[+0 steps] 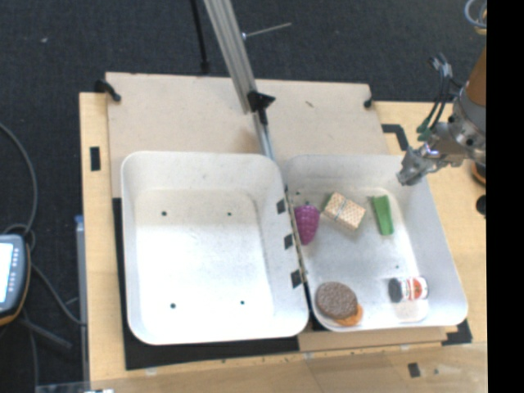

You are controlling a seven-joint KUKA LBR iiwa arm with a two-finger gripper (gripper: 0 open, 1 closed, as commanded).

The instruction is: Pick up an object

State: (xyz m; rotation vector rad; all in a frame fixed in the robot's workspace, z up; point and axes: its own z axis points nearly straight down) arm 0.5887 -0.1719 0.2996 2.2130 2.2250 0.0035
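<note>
The right bin (pixel 426 219) holds several objects. A purple piece (pixel 306 222) lies by the divider, a tan patterned block (pixel 345 210) sits beside it, and a green bar (pixel 382 215) lies further right. A brown round cookie-like disc (pixel 337 302) rests at the front, with a small red, white and black can (pixel 407 290) to its right. My gripper (pixel 412 171) hangs over the right bin's back right corner, above and to the right of the green bar, with nothing visibly held.
The left bin (pixel 205 244) lies beside the right one. A slanted aluminium rail (pixel 233 43) rises from the bench behind the bins. A handheld pendant (pixel 10 273) lies off the bench at far left.
</note>
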